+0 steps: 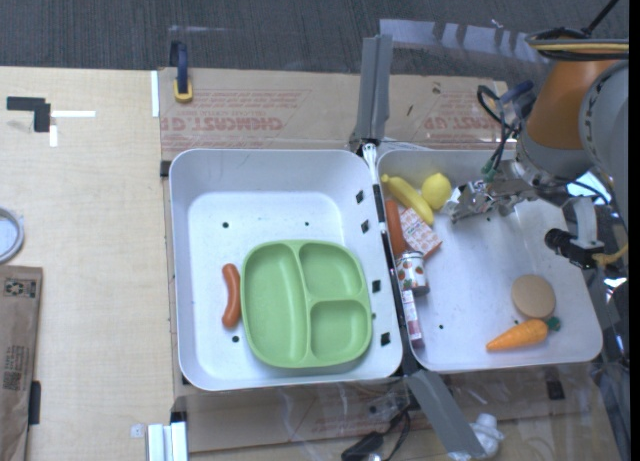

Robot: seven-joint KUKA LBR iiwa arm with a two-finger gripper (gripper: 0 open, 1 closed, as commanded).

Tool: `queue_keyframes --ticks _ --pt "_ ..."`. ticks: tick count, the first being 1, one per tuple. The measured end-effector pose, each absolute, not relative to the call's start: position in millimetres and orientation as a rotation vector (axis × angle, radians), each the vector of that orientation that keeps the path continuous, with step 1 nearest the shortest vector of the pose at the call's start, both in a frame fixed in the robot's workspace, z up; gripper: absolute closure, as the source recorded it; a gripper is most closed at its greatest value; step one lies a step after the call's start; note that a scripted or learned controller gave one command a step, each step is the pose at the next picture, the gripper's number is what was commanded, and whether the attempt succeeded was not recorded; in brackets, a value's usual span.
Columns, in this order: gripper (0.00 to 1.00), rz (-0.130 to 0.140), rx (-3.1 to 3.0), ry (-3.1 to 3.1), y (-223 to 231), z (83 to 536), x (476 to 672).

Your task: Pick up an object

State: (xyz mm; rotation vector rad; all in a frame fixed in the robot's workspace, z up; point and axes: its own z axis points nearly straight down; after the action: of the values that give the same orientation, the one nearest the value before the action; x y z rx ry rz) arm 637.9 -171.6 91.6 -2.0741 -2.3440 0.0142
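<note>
The right bin (470, 344) holds a yellow banana (408, 196), a yellow lemon (436, 189), a red packet (412, 232), a small can (411, 274), a round tan disc (533, 296) and an orange carrot (518, 335). My gripper (470, 203) hangs over the back of this bin, just right of the lemon and apart from it. The grey arm with its orange band (565, 99) comes in from the upper right.
The left bin (200, 199) holds a green divided plate (303, 301) with an orange-red sausage (231, 295) to its left. A grey divider post (374, 89) stands behind the bins. A clamp (181, 74) sits at the bench's back edge, and brown cardboard (15, 349) lies at far left.
</note>
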Motion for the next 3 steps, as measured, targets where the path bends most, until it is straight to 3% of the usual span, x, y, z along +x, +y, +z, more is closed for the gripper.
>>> queue_keyframes --ticks 1,2,3 --pt "0.00 0.029 -2.150 -2.231 -175 92 652.1" --pt "0.00 0.003 -2.221 -2.220 -150 90 597.8" --pt "0.00 0.038 -2.167 -2.248 -120 89 644.9"
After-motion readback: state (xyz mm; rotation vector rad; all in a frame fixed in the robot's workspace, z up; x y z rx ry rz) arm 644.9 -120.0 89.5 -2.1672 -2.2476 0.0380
